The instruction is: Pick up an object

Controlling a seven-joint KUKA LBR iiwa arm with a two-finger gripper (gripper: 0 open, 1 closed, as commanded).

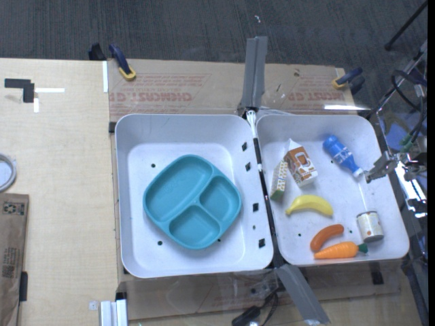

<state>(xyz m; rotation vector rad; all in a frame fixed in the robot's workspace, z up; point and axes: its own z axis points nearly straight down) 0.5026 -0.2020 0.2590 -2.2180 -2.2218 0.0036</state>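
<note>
The pick is not yet begun: the claw (378, 171), its opening impossible to tell, sits just right of the blue bottle (340, 154), and must descend onto it.

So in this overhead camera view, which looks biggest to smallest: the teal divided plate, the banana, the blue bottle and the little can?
Largest to smallest as they appear:
1. Teal divided plate, by far.
2. Banana.
3. Blue bottle, only slightly smaller than the banana, so that order is unsure.
4. Can.
</note>
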